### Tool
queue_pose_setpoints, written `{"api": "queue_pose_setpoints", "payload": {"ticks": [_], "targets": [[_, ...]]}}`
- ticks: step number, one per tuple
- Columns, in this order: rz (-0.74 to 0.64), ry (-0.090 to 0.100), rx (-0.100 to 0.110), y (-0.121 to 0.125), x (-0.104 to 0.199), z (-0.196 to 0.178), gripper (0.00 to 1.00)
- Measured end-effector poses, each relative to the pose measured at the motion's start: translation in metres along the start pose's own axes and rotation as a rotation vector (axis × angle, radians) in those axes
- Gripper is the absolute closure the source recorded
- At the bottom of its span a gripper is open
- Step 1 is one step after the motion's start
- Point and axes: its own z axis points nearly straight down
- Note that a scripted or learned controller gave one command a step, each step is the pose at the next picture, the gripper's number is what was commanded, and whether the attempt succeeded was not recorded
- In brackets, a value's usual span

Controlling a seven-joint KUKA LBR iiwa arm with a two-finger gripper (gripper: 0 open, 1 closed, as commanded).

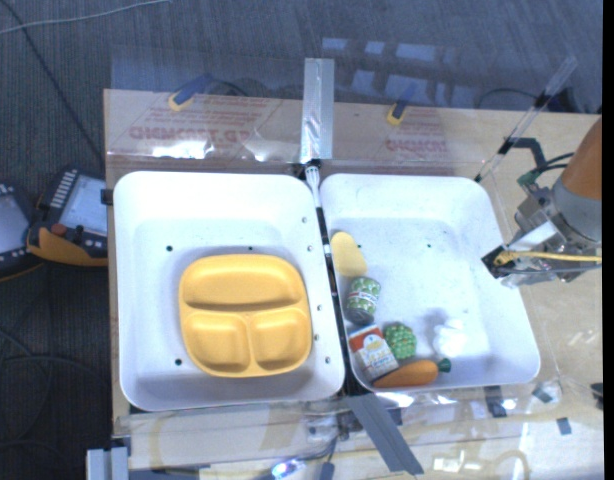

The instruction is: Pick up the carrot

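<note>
The carrot (409, 373) is orange with a small green tip and lies along the front wall of the right bin (427, 203), near its front left corner. My gripper (540, 230) is over the right rim of that bin, well to the right of the carrot and farther back. Nothing shows in its grasp.
Beside the carrot lie a red and white packet (371, 351), a green leafy piece (399, 340) and a white object (449, 338). A green can (363, 298) and a yellow item (347, 255) sit along the bin's left wall. A yellow divided plate (247, 313) lies in the left bin (147, 218).
</note>
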Motion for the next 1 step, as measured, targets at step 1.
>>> {"api": "queue_pose_setpoints", "payload": {"ticks": [1], "targets": [[0.206, 0.001, 0.003, -0.0648, -0.0011, -0.0154, 1.0]]}}
